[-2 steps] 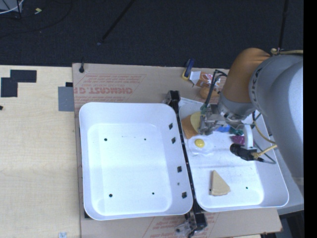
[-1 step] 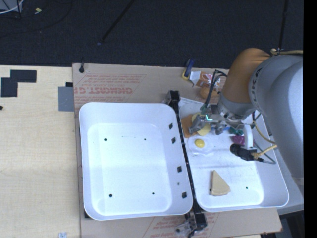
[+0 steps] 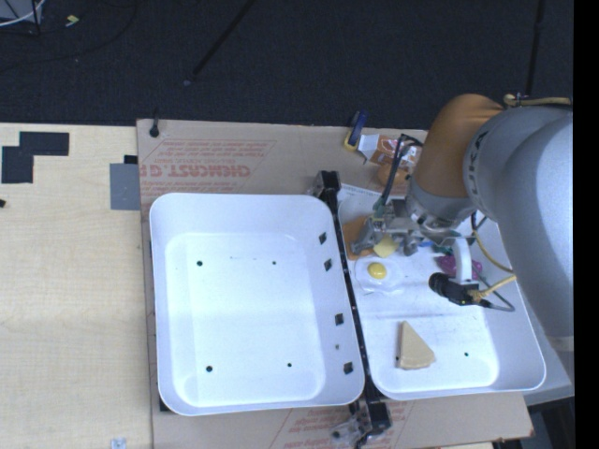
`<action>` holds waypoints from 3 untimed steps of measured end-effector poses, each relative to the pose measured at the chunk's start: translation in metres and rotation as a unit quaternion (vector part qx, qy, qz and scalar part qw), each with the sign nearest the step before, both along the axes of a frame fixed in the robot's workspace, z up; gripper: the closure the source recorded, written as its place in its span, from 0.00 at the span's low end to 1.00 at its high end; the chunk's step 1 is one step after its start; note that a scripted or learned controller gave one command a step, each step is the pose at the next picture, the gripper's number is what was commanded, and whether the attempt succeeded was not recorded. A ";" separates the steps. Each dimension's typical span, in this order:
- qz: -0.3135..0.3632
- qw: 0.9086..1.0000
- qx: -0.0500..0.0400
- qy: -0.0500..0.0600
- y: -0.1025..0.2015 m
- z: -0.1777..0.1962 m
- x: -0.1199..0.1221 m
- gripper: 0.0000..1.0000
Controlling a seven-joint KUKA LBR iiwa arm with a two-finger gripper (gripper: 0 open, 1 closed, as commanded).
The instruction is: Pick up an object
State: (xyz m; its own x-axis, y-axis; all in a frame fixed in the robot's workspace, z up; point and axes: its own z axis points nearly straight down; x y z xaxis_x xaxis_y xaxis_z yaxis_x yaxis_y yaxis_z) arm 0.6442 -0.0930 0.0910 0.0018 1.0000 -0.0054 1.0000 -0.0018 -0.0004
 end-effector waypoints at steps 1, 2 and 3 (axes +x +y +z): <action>0.000 1.000 0.002 0.000 0.001 0.011 0.001 1.00; 0.001 1.000 0.002 0.000 0.001 0.010 0.001 0.00; 0.001 1.000 0.003 0.000 0.010 -0.003 0.000 0.00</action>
State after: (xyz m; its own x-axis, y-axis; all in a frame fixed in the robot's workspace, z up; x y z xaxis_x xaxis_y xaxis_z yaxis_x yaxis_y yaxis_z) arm 0.6438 -0.0832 0.0879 -0.0007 1.0000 0.0004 1.0000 0.0007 -0.0010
